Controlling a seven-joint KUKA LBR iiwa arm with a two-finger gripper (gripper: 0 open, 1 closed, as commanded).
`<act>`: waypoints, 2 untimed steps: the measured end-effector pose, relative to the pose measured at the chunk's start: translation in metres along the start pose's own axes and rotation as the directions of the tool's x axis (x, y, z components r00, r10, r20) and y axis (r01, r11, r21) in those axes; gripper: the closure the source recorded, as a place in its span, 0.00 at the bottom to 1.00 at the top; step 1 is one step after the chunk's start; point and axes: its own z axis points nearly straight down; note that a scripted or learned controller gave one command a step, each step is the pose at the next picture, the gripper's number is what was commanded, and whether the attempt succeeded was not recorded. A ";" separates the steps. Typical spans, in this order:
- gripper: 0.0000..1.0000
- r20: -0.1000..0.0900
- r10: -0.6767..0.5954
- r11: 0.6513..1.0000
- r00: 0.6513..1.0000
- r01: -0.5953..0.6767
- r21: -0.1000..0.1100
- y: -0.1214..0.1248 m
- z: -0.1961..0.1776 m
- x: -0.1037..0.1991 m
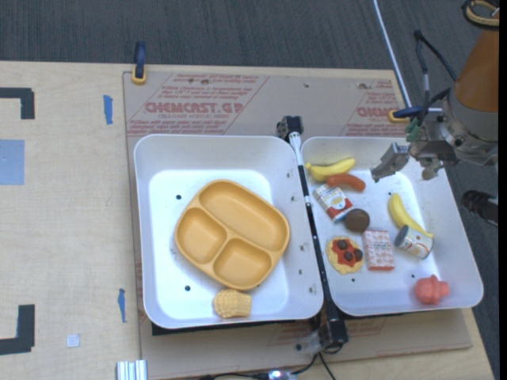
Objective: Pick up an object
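Lying nearest the camera, well toward the front from the tool (pixel 410 163), a pink-red toy fruit (pixel 432 290) sits in the front corner of the right bin (pixel 467 291). Over in the left bin (pixel 150 212), far to the tool's left, a small corn cob toy (pixel 231 302) rests just in front of a yellow three-compartment plate (pixel 231 233).

Farther back in the right bin, a round pizza toy (pixel 344 254) touches a red-and-white packet (pixel 379 249), and a small can (pixel 413 242) lies on its side just beside the lower end of a yellow banana (pixel 405 214), below the tool and slightly to its right. A brown ball-like toy (pixel 357 220) sits just behind the pizza, next to a red-and-white carton (pixel 334 202).

Closer to the tool's own level, at its left, a red sausage (pixel 345 182) lies just in front of a second banana (pixel 331 167) near the bin's back edge.

The tool hangs over the back right part of the right bin, its two fingers spread apart with nothing between them, apart from every toy below. Above it the grey wrist and the orange band (pixel 482 74) of the arm reach in from the right. The bench (pixel 63 212) carries both bins on a cardboard sheet (pixel 238 101).
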 end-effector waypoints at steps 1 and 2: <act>0.00 0.000 0.001 1.000 1.000 -0.001 0.003 0.034 0.149 -0.031; 0.00 0.004 0.001 1.000 1.000 -0.001 -0.012 0.026 0.182 -0.003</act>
